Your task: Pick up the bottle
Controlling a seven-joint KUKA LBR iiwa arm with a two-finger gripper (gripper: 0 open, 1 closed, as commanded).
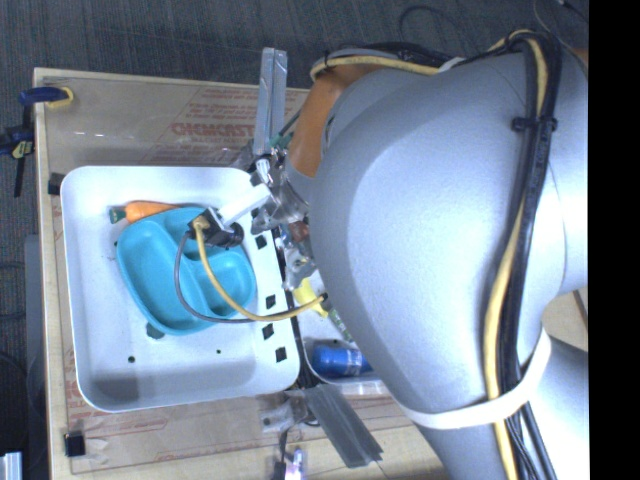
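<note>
1. Dark grey carpet floor [150,18] lies all around, ribbed and matte, and on it stands the pale bench top [150,98] with faded red print.
2. At the far left corner, a blue clamp with a yellow tip [45,95] grips the bench edge.
3. The left shallow white plastic bin [110,368] has smooth, rounded corners. In it lies a glossy blue plastic bowl [165,268], and a slim orange carrot-like piece [150,209] touches the bowl's far rim.
4. The big grey arm [430,218], smooth and bulbous, covers most of the right bin [318,378].
5. The gripper [283,208] sits over the wall between the two bins. Open or closed? Cannot tell, as the wrist hides it.
6. The shiny blue bottle [338,358] lies on its side in the right bin's near left corner, near the gripper but not touching it.
</note>
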